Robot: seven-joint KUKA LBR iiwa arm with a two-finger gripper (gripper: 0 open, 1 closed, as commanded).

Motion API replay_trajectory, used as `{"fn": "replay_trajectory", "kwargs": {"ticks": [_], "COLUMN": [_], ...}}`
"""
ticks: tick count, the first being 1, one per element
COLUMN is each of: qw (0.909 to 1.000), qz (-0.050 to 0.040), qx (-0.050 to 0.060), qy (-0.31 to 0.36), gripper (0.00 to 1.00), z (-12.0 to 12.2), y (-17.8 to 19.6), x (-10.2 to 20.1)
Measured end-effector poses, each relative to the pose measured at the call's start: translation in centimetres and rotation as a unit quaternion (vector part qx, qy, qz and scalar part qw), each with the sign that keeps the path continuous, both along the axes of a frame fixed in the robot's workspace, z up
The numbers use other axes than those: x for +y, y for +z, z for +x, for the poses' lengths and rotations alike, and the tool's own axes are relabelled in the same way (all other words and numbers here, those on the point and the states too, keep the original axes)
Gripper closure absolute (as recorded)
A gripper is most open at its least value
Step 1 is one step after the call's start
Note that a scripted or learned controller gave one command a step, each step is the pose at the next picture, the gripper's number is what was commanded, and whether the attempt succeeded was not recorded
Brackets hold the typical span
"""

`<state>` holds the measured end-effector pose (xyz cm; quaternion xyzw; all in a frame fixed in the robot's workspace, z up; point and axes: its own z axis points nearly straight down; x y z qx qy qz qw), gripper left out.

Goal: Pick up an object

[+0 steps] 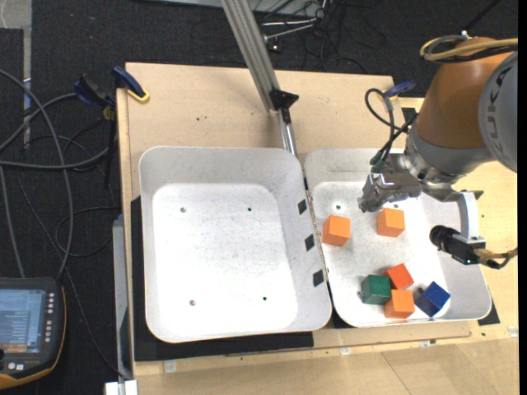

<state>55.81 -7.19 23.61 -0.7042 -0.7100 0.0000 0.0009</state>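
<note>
The right bin (pixel 346 167) holds several blocks. An orange cube (pixel 336 230) lies near its left wall, and a second orange cube (pixel 391 221) sits to its right. At the front of the bin cluster a green block (pixel 376 289), a red-orange block (pixel 400 275), an orange block (pixel 400 303) and a blue block (pixel 431 298). My gripper (pixel 375 197) hangs over the back middle of this bin, just up and left of the second orange cube. Nothing shows between its fingers.
The left bin (pixel 165 171) stands beside the right one, with a divider edge between them. A metal pole (pixel 251 44) slants over the bench from the back. A black sensor unit (pixel 453 243) juts from the arm over the right bin's right side.
</note>
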Motion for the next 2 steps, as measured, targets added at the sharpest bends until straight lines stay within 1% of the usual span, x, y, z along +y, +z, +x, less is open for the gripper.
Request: {"fn": "replay_trajectory", "kwargs": {"ticks": [1,2], "qw": [1.0000,1.0000], "qz": [-0.0001,-0.0001], "qx": [-0.002,-0.002], "qy": [0.000,0.001], "gripper": [1.00,1.00], "z": [1.8,3.8], "y": [0.4,-0.1], "x": [6.0,12.0]}}
